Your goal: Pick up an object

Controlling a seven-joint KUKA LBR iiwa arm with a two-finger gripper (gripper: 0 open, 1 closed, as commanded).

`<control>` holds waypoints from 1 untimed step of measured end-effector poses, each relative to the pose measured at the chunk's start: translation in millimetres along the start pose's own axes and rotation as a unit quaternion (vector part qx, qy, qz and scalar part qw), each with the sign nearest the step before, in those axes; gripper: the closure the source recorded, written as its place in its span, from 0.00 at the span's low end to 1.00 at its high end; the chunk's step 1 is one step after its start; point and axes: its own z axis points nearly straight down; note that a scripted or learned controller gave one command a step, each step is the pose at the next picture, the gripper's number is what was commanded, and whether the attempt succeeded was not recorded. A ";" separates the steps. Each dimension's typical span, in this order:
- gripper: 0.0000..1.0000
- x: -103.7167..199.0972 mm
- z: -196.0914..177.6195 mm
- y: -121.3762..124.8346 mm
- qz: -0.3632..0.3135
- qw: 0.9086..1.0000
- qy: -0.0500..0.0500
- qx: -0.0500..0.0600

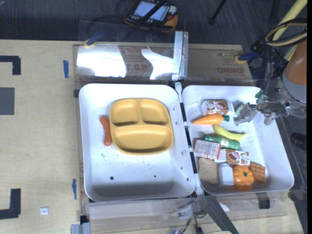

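My gripper [245, 113] hangs over the upper right part of the right bin [273, 150], reaching in from the right. Just left of it lie a carrot [209, 119] and a small printed packet [215, 106]. Below it lie a yellow banana [229, 133], a green bottle [223, 141], a white and red packet [207, 148], a small pumpkin [243, 176], a waffle piece [258, 171], a slice of bread [208, 169] and a white block [226, 174]. I see nothing between the fingers.
The left bin [92, 130] holds a yellow divided plate [141, 126] and an orange sausage [106, 130] on its left. A raised rim [183, 130] divides the two bins. A clear panel [126, 57] stands behind them.
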 end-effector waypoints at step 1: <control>0.00 32.7 157.5 50.4 -0.143 0.990 -0.001 -0.003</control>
